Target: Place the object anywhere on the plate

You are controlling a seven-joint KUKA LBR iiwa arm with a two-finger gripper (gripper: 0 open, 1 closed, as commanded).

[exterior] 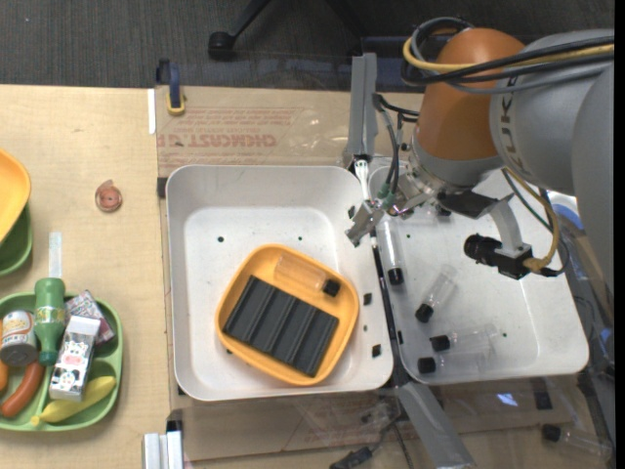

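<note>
Gripper (369,218) sits low over the wall shared by the two bins, at its far end. I cannot tell from this slant whether it is wide, narrow or holding anything; nothing is visibly carried.

Likeliest target, in my judgement: the clear tube (387,247) with a black end, lying along the left wall of the right bin (547,340), its upper end just beside the gripper. A small clear vial (439,289) lies near it, further into the same bin.

Yellow plate (234,296) is in the left bin (195,262), tilted in plan. A black ribbed slab (283,325) covers most of it. A small black block (330,287) rests near its right rim. Bare plate shows mainly along the upper edge.

Notes for doing this step well:
- Tube hugs the wall, so I want the grasp across its width with clearance on the wall side, or a nudge inward first.
- Being clear and round, it probably slips; I take it near mid-length, not at the tip.
- I lift high enough to clear the shared wall before crossing.
- I release low over the bare upper strip, or flat on the slab's ribs, so it doesn't roll off.
- I confirm it is really held before the transfer.
</note>
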